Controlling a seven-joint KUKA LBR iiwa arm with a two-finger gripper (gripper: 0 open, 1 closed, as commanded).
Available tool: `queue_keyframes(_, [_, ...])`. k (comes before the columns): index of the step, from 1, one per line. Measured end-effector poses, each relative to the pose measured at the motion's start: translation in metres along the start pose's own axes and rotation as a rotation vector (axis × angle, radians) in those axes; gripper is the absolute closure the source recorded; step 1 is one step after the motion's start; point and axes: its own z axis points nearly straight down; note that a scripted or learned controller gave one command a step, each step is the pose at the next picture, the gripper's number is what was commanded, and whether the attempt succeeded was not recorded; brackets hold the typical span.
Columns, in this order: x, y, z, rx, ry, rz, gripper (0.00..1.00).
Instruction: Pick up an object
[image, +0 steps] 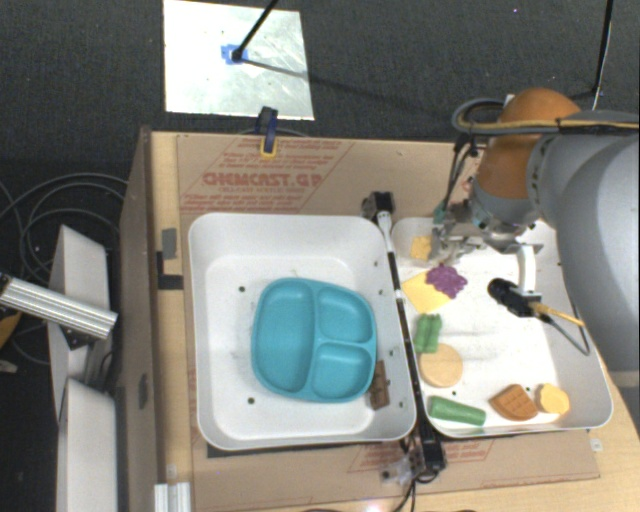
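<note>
Two white bins sit side by side on your worktop (300, 165). Your pincer (452, 240) hovers just above the purple grapes (447, 280) in the right bin (575, 345); whether it's apart or together, you cannot tell.

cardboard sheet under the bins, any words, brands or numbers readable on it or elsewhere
"CHEMCAST GP": red print on the cardboard sheet, above the left bin.
Smaller red lines above and below that print: too blurred to read.
Faint red print on the cardboard at the front edge: unreadable.
Nothing readable on the toy food or blue divided plate.
</note>
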Motion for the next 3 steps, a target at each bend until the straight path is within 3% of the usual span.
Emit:
queue_keyframes(1, [0.001,0.003,-0.002,-0.012,0.000,-0.002,0.00])
queue_keyframes(2, [-0.006,-0.018,0.011,-0.008,0.001,0.005,0.00])
queue_keyframes(3, [0.010,-0.036,0.011,-0.008,0.001,0.003,0.00])
